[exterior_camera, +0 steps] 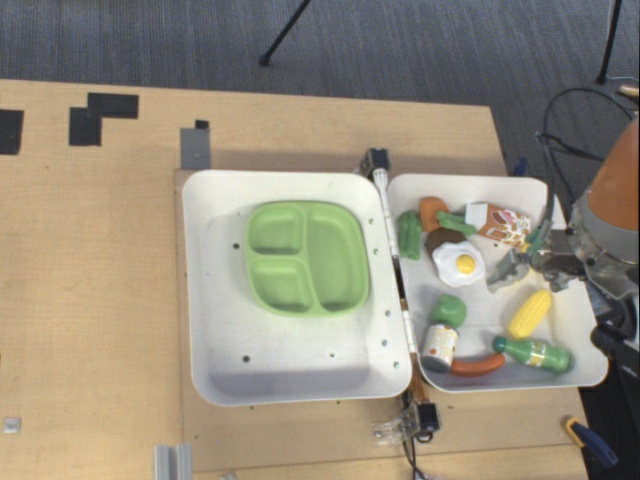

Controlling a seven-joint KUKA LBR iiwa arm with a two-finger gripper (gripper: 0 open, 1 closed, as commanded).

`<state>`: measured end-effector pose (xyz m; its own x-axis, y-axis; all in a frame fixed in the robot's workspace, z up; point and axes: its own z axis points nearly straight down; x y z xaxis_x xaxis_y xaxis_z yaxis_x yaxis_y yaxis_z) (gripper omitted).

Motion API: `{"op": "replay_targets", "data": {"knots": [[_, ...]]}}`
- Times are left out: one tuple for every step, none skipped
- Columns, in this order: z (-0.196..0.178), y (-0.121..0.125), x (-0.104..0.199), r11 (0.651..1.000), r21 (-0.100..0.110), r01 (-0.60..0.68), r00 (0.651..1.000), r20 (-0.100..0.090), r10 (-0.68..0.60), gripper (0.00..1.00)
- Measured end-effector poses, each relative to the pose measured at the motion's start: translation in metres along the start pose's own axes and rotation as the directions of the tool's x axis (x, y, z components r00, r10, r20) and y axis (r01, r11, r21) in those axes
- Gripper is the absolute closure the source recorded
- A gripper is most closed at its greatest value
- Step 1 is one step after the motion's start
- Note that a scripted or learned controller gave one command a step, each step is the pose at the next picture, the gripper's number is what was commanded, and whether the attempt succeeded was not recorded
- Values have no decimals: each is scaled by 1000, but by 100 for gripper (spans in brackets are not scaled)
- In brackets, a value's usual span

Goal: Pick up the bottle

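The bottle [536, 355] is green with a yellow label and lies on its side in the front right corner of the right bin [590, 368]. My gripper [521, 255] hangs over the right half of that bin, above and behind the bottle and apart from it. Its fingers look open, and nothing is between them. A yellow corn cob [530, 313] lies between the gripper and the bottle.
The right bin also holds a red sausage [475, 366] touching the bottle's neck end, a small can [440, 344], a fried egg [460, 264], green vegetables [410, 235], a carrot [432, 211] and a printed box [502, 225]. A green divided plate [305, 258] sits in the left bin [215, 368].
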<state>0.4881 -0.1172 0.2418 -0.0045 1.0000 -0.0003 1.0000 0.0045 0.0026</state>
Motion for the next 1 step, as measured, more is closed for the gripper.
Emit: {"op": "replay_targets", "data": {"knots": [[-24,1,62,987,0,-158,987,0,158,0]]}}
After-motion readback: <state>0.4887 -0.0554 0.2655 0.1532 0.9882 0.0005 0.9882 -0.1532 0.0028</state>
